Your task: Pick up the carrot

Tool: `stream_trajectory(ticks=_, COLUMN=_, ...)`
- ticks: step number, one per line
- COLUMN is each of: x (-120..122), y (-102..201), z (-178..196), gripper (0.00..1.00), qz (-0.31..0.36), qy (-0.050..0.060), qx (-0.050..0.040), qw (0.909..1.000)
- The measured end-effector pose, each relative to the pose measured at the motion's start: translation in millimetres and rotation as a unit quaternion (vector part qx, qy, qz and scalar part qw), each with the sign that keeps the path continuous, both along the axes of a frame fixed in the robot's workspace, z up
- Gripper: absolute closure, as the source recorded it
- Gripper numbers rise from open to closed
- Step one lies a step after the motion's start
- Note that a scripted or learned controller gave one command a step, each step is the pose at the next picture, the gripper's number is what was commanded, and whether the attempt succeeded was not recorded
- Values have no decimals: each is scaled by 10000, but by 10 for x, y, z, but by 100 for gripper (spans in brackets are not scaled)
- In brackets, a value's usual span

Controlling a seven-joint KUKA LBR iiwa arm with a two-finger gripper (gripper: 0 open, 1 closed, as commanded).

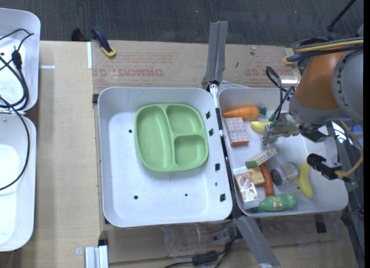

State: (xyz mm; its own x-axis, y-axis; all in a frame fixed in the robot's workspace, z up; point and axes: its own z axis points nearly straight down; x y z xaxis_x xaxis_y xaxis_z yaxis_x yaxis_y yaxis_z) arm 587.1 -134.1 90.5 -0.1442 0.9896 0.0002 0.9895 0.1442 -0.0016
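Single fixed camera, mounted above the bench, looking down at a slant. Far edge of the bench lies toward the top of the frame, with dark floor beyond it. Both white bins fall within the frame: left bin near centre, right bin toward the right edge. Standoff is moderate; bench surface left of the bins is also covered. The arm enters from the right.

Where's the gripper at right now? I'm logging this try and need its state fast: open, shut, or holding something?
Gripper: cannot be told; it hangs in the right bin, beside the carrot, not on it.
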Motion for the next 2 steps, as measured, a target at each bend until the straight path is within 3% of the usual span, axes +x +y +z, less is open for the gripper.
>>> stream_trajectory(ticks=1, x=-1, y=-3, z=-1, gripper=0, qz=-1, qy=0, qx=-2, qw=10000)
stream_trajectory(ticks=2, x=611, y=285, z=-2, gripper=0, qz=-555, qy=1, qx=-8, qw=9985)
